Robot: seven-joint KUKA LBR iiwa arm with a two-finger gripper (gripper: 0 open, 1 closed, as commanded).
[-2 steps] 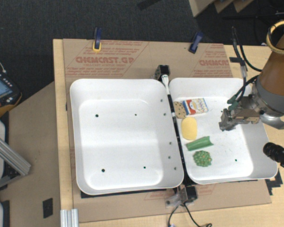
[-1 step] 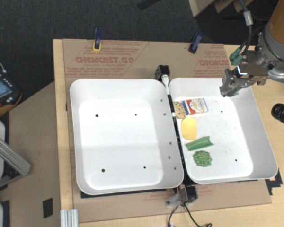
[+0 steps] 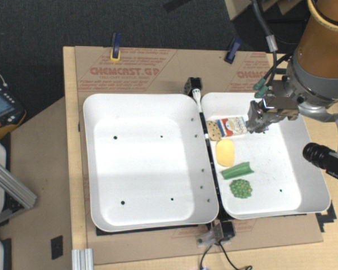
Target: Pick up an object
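The right bin point(image 3: 287, 167) holds a small cracker packet point(image 3: 227, 127) with red and blue print, a yellow lemon-shaped piece point(image 3: 225, 152), a green pod-like piece point(image 3: 237, 170) and a round green bumpy piece point(image 3: 241, 189). My gripper point(image 3: 258, 122) hangs low over the upper part of the right bin, just right of the cracker packet's edge. Nothing shows between its tips.
The left bin point(image 3: 143, 162) lies beside the right one, with a black divider strip point(image 3: 205, 145) between them. Both sit on a cardboard sheet point(image 3: 129, 66) held by blue clamps point(image 3: 116, 46). A black knob point(image 3: 321, 156) juts in at the right.
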